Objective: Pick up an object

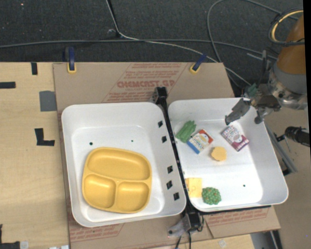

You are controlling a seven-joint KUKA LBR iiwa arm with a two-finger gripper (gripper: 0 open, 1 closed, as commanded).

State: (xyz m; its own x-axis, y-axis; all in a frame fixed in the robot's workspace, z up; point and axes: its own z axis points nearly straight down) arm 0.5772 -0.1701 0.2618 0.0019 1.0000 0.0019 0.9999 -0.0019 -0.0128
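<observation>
Gripper (246,113) hung with fingers apart and empty over the right bin's (263,194) far right edge, above the purple packet (234,137); nothing was picked yet.

You are looking at two smooth white plastic bins (74,151), faintly glossy. The yellow divided tray (117,179) in the left one is showing a soft plastic sheen. Beneath them, matt brown cardboard (143,80) is lying on a pale wood-look bench (22,170). The purple packet (235,136) on the right is catching light like glossy foil.
</observation>
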